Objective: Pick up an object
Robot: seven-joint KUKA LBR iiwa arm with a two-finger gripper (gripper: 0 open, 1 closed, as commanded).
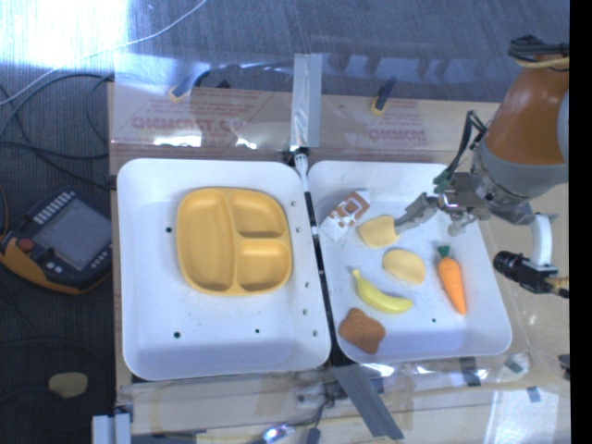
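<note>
Metal gripper (428, 206) hung low over the right bin (490, 336); we could not tell its grip state. Just left of it lay a pale yellow piece (376, 231), a second (404, 265) below, the carrot (451, 284) nearby. We judged crowding could spoil a grasp

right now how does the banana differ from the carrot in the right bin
The banana is yellow and curved; the carrot is orange, straight and tapered, with a small green top. The banana lies roughly crosswise near the bin's middle, between the brown bread piece and a pale yellow piece; the carrot lies lengthwise nearer the right wall, green end toward the gripper. Both are toy foods lying flat in the right bin.
</note>
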